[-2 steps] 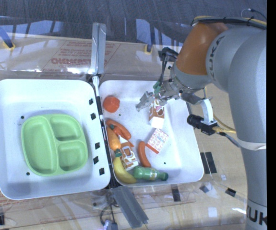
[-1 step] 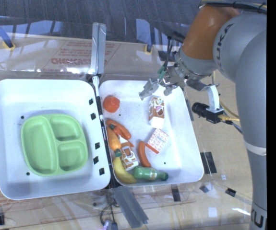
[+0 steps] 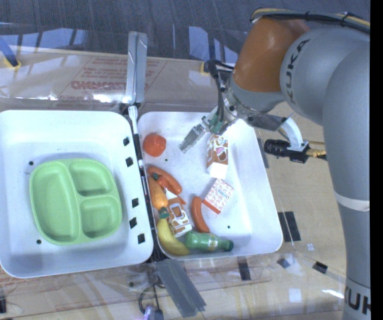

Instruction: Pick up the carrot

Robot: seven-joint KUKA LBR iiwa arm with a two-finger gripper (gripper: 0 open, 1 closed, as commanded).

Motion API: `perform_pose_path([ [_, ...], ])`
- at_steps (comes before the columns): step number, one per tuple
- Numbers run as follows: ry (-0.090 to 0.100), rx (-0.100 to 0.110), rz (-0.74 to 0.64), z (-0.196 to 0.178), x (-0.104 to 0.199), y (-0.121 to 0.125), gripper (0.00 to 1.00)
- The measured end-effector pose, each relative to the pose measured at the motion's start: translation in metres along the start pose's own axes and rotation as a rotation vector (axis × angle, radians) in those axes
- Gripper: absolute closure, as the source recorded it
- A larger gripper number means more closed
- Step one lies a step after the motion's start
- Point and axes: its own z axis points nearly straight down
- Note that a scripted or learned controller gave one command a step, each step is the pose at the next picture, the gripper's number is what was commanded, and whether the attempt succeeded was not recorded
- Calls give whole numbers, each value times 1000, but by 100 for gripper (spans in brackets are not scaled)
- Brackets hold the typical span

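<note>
the claw [image 3: 201,133] hangs open with nothing in it at about 1 o'clock in the right bin [image 3: 261,199], and the carrot [image 3: 164,178] lies well apart from it at about 9 o'clock, just below the red tomato [image 3: 154,145].

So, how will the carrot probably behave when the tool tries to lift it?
The carrot looks smooth and glossy, probably stiff plastic, so it may slip. Its long rounded shape could roll if nudged. It lies against the bin wall with a small carton close by, so neighbours may shift. The tool hangs above, away from it.
</note>
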Motion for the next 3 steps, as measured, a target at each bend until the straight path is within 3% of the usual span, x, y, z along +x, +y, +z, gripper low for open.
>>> perform_pose_path([
  [1,-1,-2,-268,101,1,17,0],
  [2,-2,-2,-447,102,32,-10,0],
  [3,-9,-8,-705,100,69,-55,0],
])
